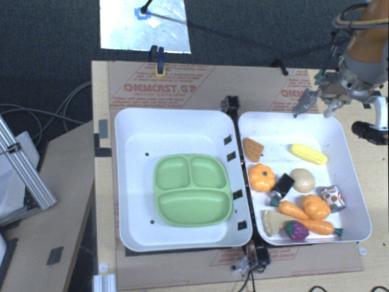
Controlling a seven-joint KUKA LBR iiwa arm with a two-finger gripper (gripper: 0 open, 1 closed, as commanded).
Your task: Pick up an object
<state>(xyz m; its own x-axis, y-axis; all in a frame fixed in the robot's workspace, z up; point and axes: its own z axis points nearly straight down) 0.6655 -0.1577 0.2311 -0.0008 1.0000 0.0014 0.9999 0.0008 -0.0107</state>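
Camera view is giving you the arm (364, 41) reaching in from the upper right, wrist angled down toward the far edge of the right bin (346, 145). Gripper (316, 105) is hovering just over that far rim, fingers (304, 104) spread apart, nothing between them.

Left bin (130, 163) is carrying a green divided tray (193, 189).

Right bin is holding the pickable items, all well clear of the gripper: yellow corn (309, 154) nearest it, then an orange pumpkin (262, 177), a beige ball (302, 179), a cracker-like wedge (253, 148), carrots (304, 218), and a purple piece (296, 230) lying along the near rim.
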